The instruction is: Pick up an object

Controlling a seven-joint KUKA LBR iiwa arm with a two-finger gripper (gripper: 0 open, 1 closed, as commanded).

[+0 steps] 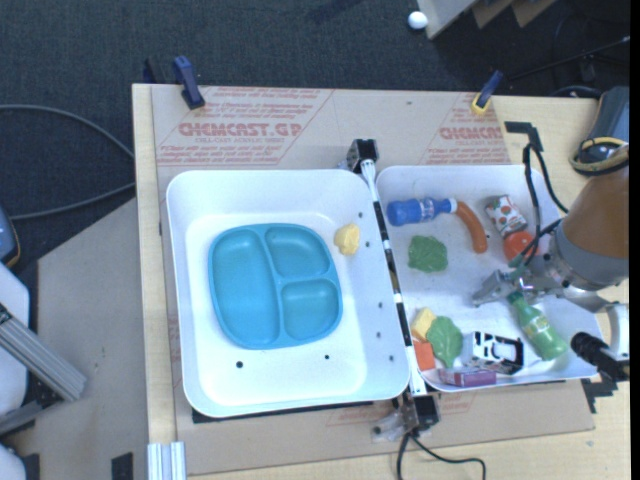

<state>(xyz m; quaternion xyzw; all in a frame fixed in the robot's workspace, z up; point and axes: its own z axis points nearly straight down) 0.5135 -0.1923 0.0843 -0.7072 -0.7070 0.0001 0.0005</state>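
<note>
My gripper (505,290) hangs low over the right bin (455,183), near its right side, on a grey wrist with an orange band above it. A green bottle (538,331) lies just below and to the right of the gripper, its neck end close under the gripper tip. I cannot make out whether they touch. A small red-orange object (517,245) lies right behind the gripper, beside a small printed can (500,211).
The right bin also holds a blue bottle (417,211), an orange sausage shape (473,227), a green leafy piece (428,254), yellow, green and orange bits (437,337), a black-and-white item (497,349) and a purple-pink one (470,376). The left bin (190,203) carries a blue divided plate (275,283) and a yellow lump (347,238).
</note>
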